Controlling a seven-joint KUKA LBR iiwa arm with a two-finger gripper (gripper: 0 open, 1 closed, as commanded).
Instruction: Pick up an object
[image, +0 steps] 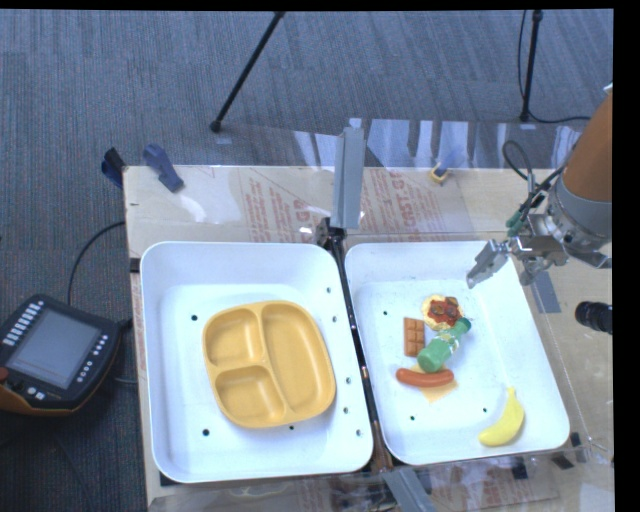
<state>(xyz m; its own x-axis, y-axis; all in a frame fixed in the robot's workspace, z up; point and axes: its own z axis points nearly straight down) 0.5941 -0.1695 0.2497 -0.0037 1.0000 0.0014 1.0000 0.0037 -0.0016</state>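
Nothing is lifted yet. The things I could take all lie in the right bin (520, 300): a green bottle (441, 349) lies tilted near that bin's middle, with a round pizza-like toy (442, 311) touching its upper end, a brown waffle piece (414, 335) just beside it on the side toward the left bin, and a red sausage (424, 377) just below it. A yellow banana (504, 421) lies well apart from that cluster, near the bin's front right corner.

My claw (497, 261) hangs over the right bin's far right part, above and to the right of the bottle cluster, clear of every piece. Nothing sits between my fingers (484, 267); how wide they stand I cannot tell from this slant.

The left bin (160, 300) carries a yellow divided plate (268, 362), also untouched.

So, as I judge it, the whole job remains: choose a piece, come down over it, close, and lift. The crowded cluster could foul a clean close; the banana lies free.
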